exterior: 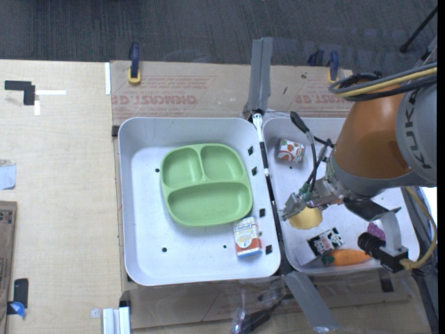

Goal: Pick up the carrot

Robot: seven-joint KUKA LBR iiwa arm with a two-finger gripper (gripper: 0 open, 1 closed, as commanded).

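Slim orange carrot (350,257) lies flat along the near edge of the right white bin (293,179), green end toward a small black-and-white patterned item (325,242) just beside it. End effector (300,204) hangs over the bin's middle, directly above a rounded yellow object (306,219), apart from the carrot. How far it is open: cannot tell, and nothing is visibly held. A small white-and-red container (290,151) sits near the far wall. The left white bin (146,207) holds a green divided plastic plate (206,184) and a small carton (247,237). Pale wooden tabletop (55,186).
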